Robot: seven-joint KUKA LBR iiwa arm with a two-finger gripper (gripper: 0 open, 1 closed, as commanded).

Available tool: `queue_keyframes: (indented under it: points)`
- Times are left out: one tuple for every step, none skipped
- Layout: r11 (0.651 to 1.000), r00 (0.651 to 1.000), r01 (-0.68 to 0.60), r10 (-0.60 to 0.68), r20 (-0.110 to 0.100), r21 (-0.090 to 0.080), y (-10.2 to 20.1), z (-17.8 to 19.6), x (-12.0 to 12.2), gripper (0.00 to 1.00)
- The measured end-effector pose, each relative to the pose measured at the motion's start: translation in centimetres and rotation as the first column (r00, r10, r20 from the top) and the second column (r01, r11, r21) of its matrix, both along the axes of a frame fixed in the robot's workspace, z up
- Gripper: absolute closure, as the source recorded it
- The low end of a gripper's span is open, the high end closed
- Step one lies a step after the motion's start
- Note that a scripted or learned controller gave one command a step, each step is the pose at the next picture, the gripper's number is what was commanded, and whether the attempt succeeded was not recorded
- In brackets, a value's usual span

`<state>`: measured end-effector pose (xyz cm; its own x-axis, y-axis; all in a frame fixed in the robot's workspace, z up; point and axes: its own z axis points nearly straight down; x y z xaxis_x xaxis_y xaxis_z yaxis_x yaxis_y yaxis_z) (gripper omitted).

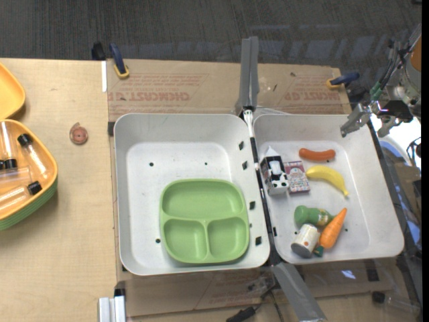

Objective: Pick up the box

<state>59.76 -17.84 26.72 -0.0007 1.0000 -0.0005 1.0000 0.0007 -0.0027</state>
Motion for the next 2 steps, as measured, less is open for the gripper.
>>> queue_keyframes:
  points:
    - [0.987,0.987,-0.159,0.159,0.001,0.000,2.9,-13.4,1.2,0.00]
    - [0.959,0.959,-0.283,0.283,0.003,-0.001,6.4,-16.3,1.0,0.00]
